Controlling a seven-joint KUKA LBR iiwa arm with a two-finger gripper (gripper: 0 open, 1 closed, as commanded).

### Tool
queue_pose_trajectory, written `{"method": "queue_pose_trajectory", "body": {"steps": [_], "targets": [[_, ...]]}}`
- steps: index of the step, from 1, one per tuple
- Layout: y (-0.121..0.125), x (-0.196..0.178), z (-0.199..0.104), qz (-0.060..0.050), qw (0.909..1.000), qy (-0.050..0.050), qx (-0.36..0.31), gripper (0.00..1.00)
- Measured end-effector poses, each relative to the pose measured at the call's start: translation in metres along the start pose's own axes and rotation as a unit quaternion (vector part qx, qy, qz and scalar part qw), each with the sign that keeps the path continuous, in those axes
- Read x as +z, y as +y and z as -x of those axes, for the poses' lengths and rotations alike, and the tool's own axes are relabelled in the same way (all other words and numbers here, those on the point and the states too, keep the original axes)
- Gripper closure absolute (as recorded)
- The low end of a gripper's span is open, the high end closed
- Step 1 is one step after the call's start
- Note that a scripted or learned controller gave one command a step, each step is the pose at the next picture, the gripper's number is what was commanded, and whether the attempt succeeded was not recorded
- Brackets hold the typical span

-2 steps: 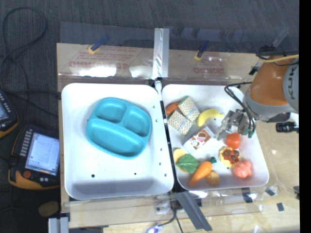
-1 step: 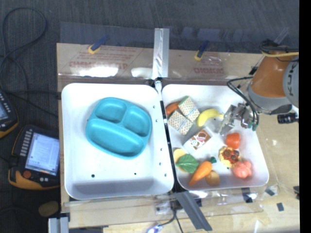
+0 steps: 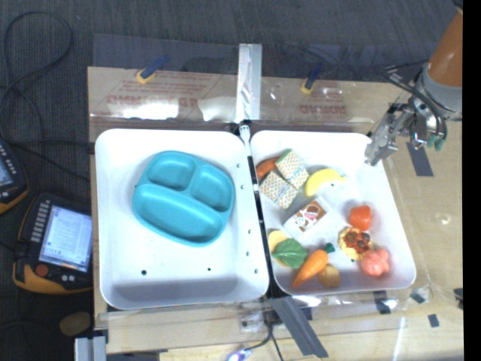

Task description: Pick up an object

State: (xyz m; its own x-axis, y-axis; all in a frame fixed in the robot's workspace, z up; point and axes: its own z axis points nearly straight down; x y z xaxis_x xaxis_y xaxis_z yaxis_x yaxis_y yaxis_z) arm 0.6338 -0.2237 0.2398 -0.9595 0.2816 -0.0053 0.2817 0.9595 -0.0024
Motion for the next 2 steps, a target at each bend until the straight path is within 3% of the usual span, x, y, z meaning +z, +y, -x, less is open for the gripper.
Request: {"method": "queue_pose_trajectory", "body": {"steps": [1,2], "targets": [[-0.0146,-0.0781,-0.0517,0.001,0.9999,0.000,0.017,1.00],[-0.0135,-0.0880,-0.0504,0.001,0.9999,-0.002,0.016,1.00]]}}
